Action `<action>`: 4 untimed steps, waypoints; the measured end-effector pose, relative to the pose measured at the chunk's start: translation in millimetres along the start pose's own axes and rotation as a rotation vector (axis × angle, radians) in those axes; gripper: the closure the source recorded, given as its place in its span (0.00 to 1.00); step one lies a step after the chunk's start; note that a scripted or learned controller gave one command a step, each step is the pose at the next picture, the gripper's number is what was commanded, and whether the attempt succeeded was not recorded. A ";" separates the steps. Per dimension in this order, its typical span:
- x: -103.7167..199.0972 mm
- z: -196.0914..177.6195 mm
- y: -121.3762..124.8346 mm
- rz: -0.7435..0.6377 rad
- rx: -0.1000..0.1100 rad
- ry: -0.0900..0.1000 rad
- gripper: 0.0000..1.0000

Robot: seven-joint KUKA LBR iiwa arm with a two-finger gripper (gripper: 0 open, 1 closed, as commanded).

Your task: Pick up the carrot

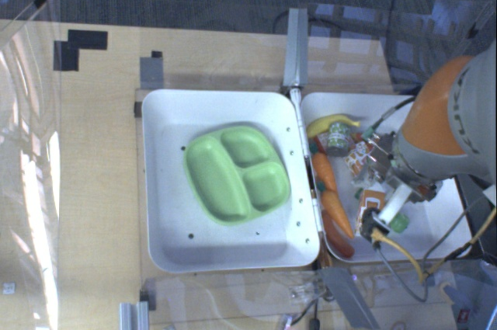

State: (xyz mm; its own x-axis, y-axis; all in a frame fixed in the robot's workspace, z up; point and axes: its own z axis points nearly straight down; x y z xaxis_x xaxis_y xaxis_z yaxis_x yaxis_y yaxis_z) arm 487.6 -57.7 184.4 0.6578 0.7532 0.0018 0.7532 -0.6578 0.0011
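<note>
Noting carrot [324, 172] along left wall of right bin [353, 99], just below banana [332, 123]. Gripper [378, 158] over same bin, right of carrot. Cannot tell whether clenched or released.

Two bins sit side by side on the bench [93, 189]. The left bin [167, 235] holds a tray [237, 173] in its middle. In the right bin [349, 102], a banana [332, 122] lies at the far end. The carrot [324, 173] lies nearer, along the left wall. Another long food piece [337, 218] lies just near of it. A packet [359, 158] sits right of the carrot. The arm [443, 119] hangs over the bin's right side.
</note>
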 end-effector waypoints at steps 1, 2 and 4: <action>28.2 0.7 -24.7 -0.406 0.000 0.000 1.00; 51.4 0.3 -44.9 -0.806 -0.001 0.000 1.00; 37.4 -0.5 -31.7 -1.571 -0.004 0.000 1.00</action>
State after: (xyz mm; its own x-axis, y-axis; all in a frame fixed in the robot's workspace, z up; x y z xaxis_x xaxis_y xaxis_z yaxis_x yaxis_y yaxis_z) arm 488.3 -8.6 184.9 -0.7531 0.6579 -0.0039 0.6579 0.7531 0.0044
